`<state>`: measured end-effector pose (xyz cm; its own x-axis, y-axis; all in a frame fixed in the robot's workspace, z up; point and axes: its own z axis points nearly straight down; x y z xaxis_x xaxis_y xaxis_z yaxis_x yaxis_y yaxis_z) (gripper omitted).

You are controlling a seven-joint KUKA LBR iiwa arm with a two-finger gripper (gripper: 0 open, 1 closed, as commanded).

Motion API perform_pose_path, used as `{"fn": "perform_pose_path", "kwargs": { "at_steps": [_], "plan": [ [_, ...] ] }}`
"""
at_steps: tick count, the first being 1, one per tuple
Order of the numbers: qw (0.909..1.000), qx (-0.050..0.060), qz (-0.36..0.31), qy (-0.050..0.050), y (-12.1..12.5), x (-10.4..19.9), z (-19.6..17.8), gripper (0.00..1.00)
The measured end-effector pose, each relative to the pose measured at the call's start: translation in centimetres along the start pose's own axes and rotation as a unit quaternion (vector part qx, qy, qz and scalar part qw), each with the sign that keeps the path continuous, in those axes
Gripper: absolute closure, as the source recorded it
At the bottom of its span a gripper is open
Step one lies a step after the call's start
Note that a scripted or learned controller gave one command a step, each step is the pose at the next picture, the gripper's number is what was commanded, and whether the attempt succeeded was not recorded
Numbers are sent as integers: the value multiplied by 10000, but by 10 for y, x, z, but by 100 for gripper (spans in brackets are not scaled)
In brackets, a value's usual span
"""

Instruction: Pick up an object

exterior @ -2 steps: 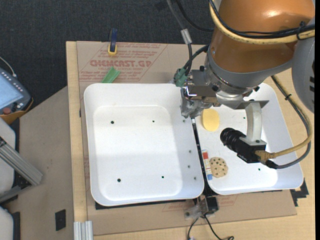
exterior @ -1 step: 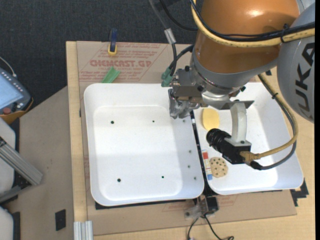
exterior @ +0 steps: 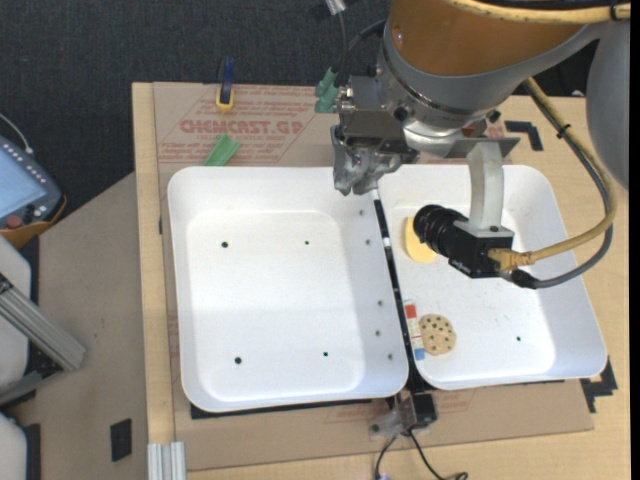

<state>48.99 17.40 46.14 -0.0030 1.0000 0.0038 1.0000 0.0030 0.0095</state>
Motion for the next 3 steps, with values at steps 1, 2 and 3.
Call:
{"fn": "perform_pose_path", "kwargs": {
  "at_steps": [1, 2, 3],
  "plan": [
    [9999, 102, 27, -39, -13, -16, 96, 100],
    [10000, 21, 75, -34, -11, -122, 69, 100],
    [10000, 22, -19, -7, -11, -56, 39, 100]
  ]
}}
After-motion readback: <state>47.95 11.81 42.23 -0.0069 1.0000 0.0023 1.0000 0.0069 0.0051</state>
